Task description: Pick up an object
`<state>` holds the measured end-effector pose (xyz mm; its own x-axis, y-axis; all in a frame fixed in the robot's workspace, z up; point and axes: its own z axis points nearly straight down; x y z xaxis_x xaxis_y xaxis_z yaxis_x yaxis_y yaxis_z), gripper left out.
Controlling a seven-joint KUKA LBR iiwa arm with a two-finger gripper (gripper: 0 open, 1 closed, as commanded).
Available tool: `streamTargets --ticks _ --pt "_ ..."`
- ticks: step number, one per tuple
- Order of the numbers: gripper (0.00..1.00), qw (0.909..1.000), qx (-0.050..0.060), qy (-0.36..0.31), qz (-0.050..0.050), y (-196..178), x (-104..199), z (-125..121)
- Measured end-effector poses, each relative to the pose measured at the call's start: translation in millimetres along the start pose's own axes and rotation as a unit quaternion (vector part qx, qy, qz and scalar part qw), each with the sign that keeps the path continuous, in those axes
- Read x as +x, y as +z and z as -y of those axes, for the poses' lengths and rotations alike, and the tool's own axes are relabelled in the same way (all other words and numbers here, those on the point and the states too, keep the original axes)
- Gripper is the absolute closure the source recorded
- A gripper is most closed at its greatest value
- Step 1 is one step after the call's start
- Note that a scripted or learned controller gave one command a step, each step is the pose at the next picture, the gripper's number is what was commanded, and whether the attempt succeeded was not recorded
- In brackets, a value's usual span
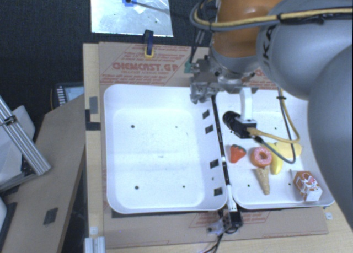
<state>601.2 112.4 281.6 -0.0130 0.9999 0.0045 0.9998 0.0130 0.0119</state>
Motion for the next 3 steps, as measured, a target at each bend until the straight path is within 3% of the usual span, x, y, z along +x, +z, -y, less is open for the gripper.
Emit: streamTargets --ticks 1,2,3 --pt "1.0 1.0 -0.001 0.008 0.003 -67 -54 -55" --pt "1.0 1.0 0.003 0.003 0.003 -73 -51 -53" --pt "1.0 0.9999 0.011 0.009 0.004 48 -117 -35"
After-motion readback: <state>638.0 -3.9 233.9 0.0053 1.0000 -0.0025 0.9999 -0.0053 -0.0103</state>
